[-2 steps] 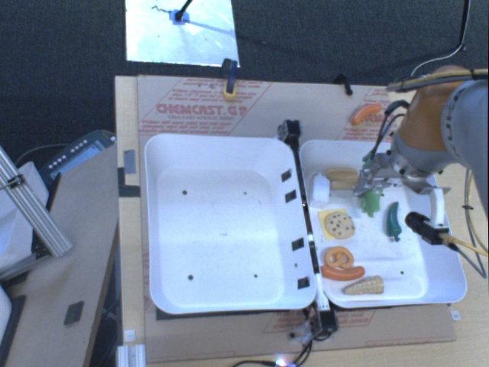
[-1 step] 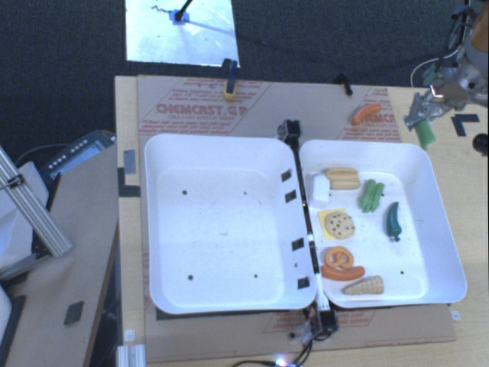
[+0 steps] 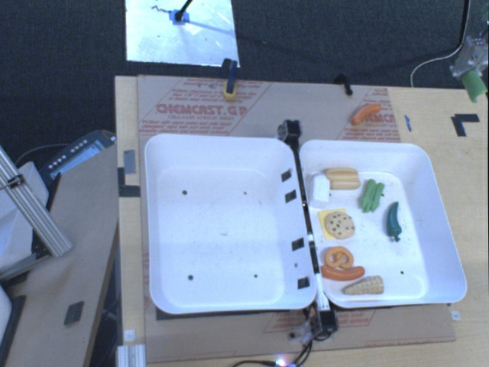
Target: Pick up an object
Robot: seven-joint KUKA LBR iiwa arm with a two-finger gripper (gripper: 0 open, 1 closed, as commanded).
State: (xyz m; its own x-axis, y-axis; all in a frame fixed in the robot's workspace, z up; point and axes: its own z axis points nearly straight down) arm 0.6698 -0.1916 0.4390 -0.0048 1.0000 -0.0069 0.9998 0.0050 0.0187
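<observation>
The right bin point(image 3: 435, 228) holds several toy foods. A hot dog point(image 3: 341, 178) lies at its far left, with a white block point(image 3: 320, 189) just beside it. Green beans point(image 3: 372, 195) and a dark teal pepper point(image 3: 393, 220) lie toward the middle. Nearer the front are a cookie on a yellow square point(image 3: 337, 225), an orange pretzel point(image 3: 338, 258) and a tan waffle cone point(image 3: 364, 285). All rest loose on the bin floor, apart from one another or barely touching.
The left bin point(image 3: 221, 220) sits against the right one, with a black divider strip point(image 3: 302, 205) between them. An orange sausage point(image 3: 367, 114) lies on the board behind the right bin. A grey and green fixture point(image 3: 474, 63) hangs at the far right edge.
</observation>
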